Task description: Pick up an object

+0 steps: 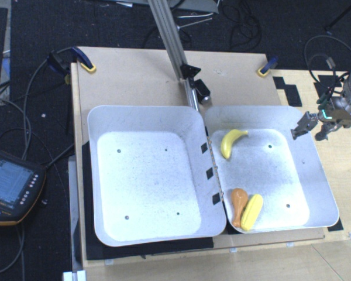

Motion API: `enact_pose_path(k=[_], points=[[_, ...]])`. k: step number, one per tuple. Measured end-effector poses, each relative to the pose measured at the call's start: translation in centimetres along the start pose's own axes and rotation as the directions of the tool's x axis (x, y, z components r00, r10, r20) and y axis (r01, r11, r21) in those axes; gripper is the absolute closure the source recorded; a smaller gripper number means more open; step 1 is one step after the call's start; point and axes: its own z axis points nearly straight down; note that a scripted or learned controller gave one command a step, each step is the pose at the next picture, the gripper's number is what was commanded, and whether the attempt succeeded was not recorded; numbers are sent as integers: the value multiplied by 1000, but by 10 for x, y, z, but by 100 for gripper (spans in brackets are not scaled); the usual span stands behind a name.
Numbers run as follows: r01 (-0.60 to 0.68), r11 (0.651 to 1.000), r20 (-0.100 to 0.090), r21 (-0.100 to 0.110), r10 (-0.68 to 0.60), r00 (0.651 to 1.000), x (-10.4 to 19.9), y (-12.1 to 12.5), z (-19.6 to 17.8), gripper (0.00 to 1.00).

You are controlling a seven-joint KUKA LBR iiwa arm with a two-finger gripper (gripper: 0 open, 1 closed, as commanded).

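End effector (315,127), seemingly open (holding nothing), hovers over right bin's (316,174) edge.

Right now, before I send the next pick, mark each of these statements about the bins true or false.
1. The banana lies in the right bin. True.
2. The orange object and the yellow object lie far apart. False: they lie side by side near that bin's front edge.
3. The end effector holds the banana. False: it is at the bin's right edge, away from the banana, holding nothing.
4. All three objects sit in the left bin. False: all are in the right bin.
5. The end effector's fingers are spread. True.
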Motion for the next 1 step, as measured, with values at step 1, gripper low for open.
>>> enact_pose_path(k=[1], points=[[0, 1000, 0, 0, 0, 1000, 0, 0, 0, 0]])
